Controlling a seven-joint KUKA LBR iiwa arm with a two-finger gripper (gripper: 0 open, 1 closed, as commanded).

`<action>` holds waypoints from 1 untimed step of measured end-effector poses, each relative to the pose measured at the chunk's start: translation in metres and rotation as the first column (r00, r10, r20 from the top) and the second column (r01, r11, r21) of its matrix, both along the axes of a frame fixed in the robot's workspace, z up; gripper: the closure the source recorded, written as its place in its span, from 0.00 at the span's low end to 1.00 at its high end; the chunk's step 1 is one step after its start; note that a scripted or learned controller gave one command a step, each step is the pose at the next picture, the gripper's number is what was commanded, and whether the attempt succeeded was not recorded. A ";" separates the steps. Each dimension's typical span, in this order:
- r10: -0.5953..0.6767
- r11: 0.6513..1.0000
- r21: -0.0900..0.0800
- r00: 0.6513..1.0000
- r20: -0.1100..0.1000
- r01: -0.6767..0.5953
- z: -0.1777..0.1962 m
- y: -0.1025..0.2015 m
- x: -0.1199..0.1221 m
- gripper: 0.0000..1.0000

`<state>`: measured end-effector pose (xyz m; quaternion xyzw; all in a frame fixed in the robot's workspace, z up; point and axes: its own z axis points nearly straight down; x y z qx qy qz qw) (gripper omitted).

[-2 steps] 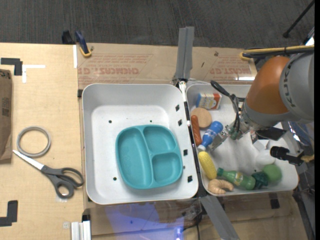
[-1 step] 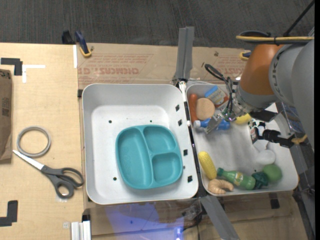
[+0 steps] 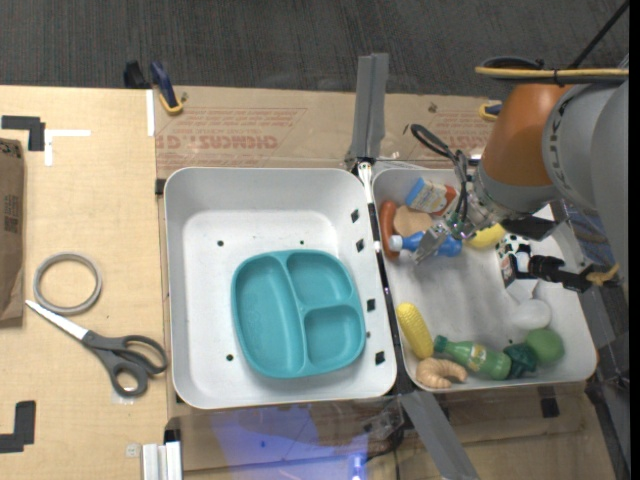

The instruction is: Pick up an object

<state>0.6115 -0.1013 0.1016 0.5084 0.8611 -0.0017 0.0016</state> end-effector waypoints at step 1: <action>-0.249 0.969 0.002 0.969 -0.001 0.249 0.114 0.055 0.019 1.00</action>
